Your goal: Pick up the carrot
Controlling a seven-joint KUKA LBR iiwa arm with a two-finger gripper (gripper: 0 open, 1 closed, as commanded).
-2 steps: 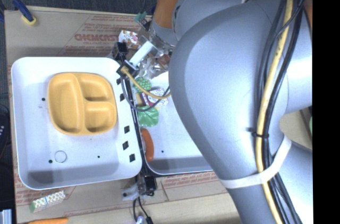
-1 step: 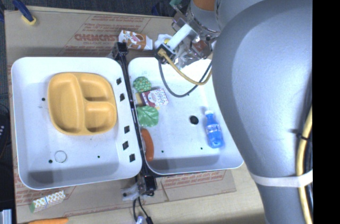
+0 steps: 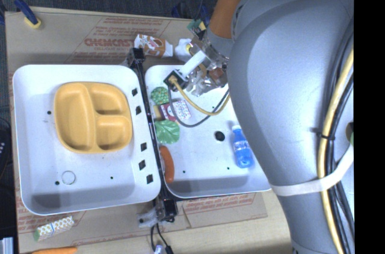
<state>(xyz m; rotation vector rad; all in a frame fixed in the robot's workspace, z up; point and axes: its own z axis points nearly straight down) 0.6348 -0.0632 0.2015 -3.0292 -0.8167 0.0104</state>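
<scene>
A yellow divided tray (image 3: 93, 116) lies in the left white bin (image 3: 30, 186). In the right white bin (image 3: 204, 186), a blue plastic bottle (image 3: 242, 147) lies near the right side, with green leafy toy items (image 3: 165, 129) along the left wall. A small snack packet (image 3: 150, 45) rests on the cardboard sheet (image 3: 90, 30) behind the bins, and a blue clamp (image 3: 27, 12) sits at its far left corner.
</scene>
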